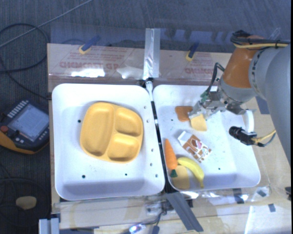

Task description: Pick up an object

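The pale yellow block (198,123) lies at the upper middle of the right bin (239,174), just beside a brown piece (182,113). It looks light and stiff (likely toy food); take its flat sides. The gripper (203,108) hangs over it, its spread untellable. No writing is legible.

One fixed camera looks down at a slant on the table (63,62), both bins framed, gripper (205,106) right of centre.

Grey arm (276,87) with an orange band (239,67); black cables run along what looks like its metal wrist.
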Robot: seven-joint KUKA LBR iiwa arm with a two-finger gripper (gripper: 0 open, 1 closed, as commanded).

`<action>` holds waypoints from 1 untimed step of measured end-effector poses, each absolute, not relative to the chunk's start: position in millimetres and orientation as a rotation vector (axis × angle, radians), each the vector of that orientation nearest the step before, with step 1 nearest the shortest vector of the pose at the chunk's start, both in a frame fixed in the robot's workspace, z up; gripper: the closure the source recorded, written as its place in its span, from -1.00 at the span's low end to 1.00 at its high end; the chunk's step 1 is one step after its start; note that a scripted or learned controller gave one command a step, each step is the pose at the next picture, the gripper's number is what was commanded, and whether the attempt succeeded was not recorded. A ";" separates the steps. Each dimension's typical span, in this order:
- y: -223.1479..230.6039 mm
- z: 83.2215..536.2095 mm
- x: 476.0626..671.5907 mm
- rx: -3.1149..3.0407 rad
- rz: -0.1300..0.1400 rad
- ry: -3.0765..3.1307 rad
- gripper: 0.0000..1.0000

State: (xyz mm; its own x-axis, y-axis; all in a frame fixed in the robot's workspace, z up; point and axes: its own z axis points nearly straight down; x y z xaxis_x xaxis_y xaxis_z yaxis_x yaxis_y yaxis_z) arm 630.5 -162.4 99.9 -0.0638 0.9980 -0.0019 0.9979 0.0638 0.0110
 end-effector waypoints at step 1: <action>-123.1 131.7 662.2 2.201 -0.002 2.242 1.00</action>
